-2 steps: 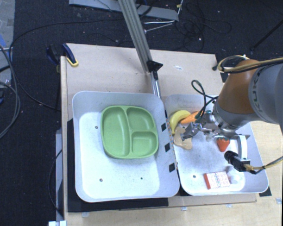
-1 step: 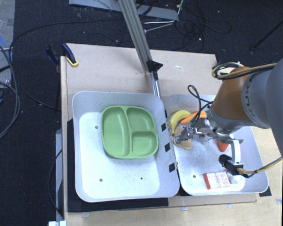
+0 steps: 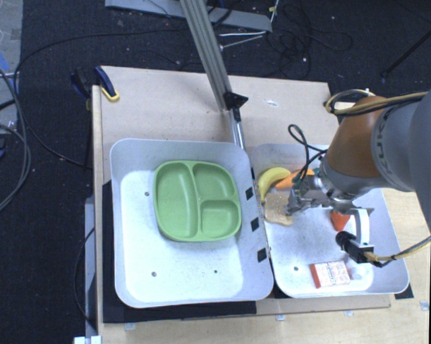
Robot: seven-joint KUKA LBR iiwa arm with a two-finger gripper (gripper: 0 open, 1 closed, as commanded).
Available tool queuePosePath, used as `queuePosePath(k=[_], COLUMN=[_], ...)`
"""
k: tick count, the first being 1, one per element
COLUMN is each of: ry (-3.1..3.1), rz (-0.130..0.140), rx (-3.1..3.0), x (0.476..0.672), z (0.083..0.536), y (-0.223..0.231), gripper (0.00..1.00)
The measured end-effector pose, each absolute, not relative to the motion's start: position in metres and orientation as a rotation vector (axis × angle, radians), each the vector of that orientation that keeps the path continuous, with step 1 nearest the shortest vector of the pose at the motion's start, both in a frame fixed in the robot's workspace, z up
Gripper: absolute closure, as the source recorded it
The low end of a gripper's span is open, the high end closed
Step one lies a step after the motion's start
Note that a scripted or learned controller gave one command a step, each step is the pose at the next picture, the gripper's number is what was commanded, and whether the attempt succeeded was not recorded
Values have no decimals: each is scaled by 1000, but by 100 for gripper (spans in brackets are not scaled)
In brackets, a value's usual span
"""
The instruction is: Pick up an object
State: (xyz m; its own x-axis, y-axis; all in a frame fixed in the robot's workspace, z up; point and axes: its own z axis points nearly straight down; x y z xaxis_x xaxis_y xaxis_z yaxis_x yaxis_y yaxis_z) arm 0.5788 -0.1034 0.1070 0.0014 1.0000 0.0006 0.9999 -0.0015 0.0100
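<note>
My gripper (image 3: 298, 200) hangs low in the right bin (image 3: 304, 252), at its upper left part. It is right over a tan flat piece (image 3: 276, 211) and beside a yellow banana (image 3: 271, 178). A small orange item (image 3: 298, 180) lies just behind the gripper, partly hidden by it. An orange-red item (image 3: 339, 221) shows to the right, under the wrist. Near the bin's front edge lies a red and white box (image 3: 331, 274). The gripper's body hides whether anything is held.
A green divided plate (image 3: 197, 201) lies in the left bin (image 3: 127, 270). A metal pole (image 3: 209, 51) slants in from the top to the bins' divide. A black cable (image 3: 301, 139) loops by the arm. Bare wooden bench lies behind the bins.
</note>
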Motion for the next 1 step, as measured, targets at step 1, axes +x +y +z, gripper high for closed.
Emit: queuePosePath(k=[1], ry=[2219], rz=[5], rx=[2216], x=[583], z=[169], y=[-109], gripper=[100])
